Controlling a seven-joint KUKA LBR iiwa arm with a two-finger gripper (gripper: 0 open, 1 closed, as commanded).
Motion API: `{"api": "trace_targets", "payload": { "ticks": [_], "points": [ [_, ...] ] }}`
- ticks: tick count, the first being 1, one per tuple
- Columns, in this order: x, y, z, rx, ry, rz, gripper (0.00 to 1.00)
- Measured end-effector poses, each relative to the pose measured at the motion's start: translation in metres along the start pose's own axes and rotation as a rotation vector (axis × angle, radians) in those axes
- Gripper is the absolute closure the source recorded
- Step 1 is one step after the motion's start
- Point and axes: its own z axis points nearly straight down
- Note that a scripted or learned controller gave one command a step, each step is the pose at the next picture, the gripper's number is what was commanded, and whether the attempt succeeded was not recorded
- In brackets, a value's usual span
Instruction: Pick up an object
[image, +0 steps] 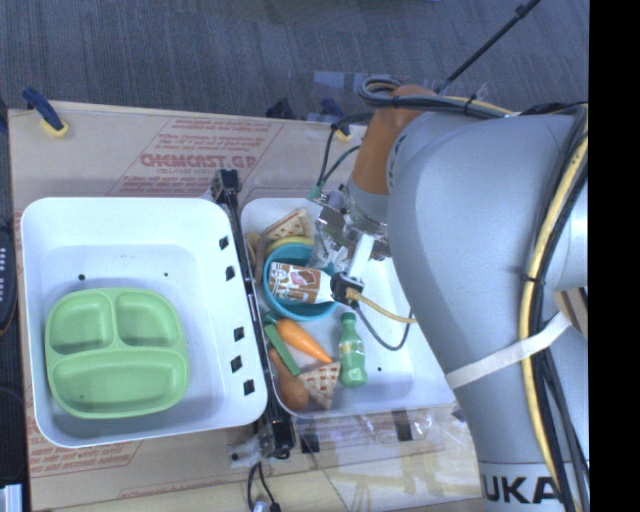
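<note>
While the jaws (332, 262) hang low in the right bin (400, 372), you cannot tell if they are wide or narrow. Just under them sits the little carton (294, 283) in the blue bowl (300, 306). Next, you drop down and pinch it.

robot lab | KUKA arm (480, 260) | two white bins (40, 240) | cardboard-covered bench (150, 150) | toy food
</note>
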Motion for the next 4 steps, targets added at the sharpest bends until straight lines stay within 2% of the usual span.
{"api": "trace_targets", "payload": {
  "ticks": [1,2,3,4],
  "points": [
    [-0.038,-0.088,-0.001,-0.113,0.086,0.284,0.0],
    [-0.019,-0.088,0.009,-0.051,0.07,0.547,0.0],
    [0.001,-0.045,0.008,-0.012,0.05,0.744,0.0],
    [-0.075,-0.123,0.016,-0.039,0.072,0.74,0.0]
  ]
}}
